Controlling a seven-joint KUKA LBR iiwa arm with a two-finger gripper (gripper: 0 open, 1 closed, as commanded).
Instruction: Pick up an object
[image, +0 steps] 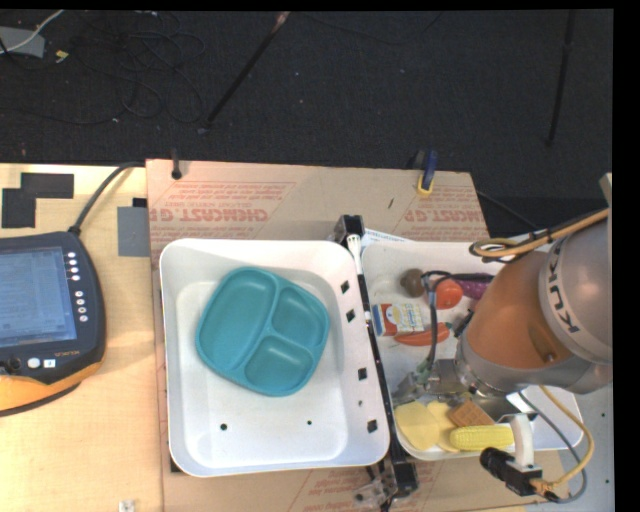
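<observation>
Tablet-like control pendant (42, 300) at the far left edge of the frame, dark casing, lit screen, column of small buttons down its right side, resting on the pale wooden counter (110, 440). Black cable from its top running up and right toward the cardboard sheet (300, 200) printed with red lettering, spread under both bins.

Left bin (200, 440), white and shallow, filling the centre of the frame. Inside it, a teal divided plate (263, 330) with three compartments, lying flat in the upper-left part of the bin, tilted on the diagonal, well apart from the bin's lower wall.

Right bin (385, 262) just beside it, the two walls touching along a dark clipped seam. Crowded with small things: a brownish round item (411, 283) near the top, an orange-red ball-like item (449, 294) just right of it, a white packet with red print (402, 320) below those. At the lower edge, a pale yellow slab (420, 425), a brown cracker-like square (467, 412) touching it, and a yellow corn cob (482, 437) lying across the front.

Grey arm with orange band (515, 325) reaching in from the right, covering the middle and right of that bin. End effector (432, 378) apparently down among the clutter just above the yellow slab, mostly hidden by the wrist and cabling; cannot tell how far open, nor whether anything is held.
</observation>
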